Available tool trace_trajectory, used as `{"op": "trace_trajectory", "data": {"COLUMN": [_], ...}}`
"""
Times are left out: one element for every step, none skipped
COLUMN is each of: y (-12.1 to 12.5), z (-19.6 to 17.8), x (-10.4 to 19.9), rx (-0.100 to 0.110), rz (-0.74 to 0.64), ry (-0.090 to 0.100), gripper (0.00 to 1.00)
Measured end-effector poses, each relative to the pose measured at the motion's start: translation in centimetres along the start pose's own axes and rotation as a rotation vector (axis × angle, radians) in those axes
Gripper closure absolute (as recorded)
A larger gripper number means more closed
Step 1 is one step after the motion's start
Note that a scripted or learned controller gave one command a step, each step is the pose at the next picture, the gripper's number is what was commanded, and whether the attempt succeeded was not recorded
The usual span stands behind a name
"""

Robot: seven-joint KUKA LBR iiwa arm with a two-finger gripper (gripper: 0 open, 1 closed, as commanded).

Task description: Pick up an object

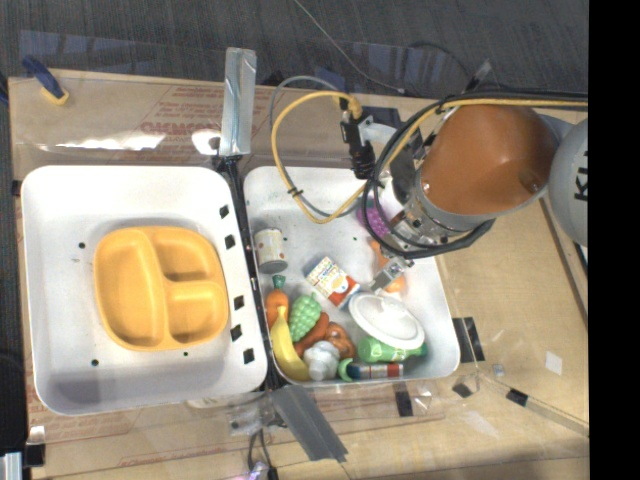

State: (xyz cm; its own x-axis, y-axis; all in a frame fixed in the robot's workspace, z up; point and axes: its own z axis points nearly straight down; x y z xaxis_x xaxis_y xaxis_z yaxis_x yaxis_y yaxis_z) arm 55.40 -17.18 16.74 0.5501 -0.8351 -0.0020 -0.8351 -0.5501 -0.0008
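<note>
Gripper (392,271) low in the right bin (300,193), under the orange band (485,158) — open or shut, cannot tell. Just below it, a white lid (385,318); to its left, a small carton (328,280). Farther left, a grey can (269,249). Well apart to the left — yellow tray (160,288) in the left bin (60,218).

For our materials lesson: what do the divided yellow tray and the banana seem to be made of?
Divided yellow tray: likely moulded plastic, matte, judging by its uniform colour and rounded compartment edges.
Banana: probably a plastic toy, smooth and slightly glossy with an even yellow; the view leaves it open.
</note>
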Motion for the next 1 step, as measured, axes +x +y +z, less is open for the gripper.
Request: {"op": "trace_trajectory", "data": {"y": [1.94], "z": [3.12], "x": [-4.3], "rx": [-0.005], "rz": [0.047], "ry": [-0.002], "gripper": [1.0]}}
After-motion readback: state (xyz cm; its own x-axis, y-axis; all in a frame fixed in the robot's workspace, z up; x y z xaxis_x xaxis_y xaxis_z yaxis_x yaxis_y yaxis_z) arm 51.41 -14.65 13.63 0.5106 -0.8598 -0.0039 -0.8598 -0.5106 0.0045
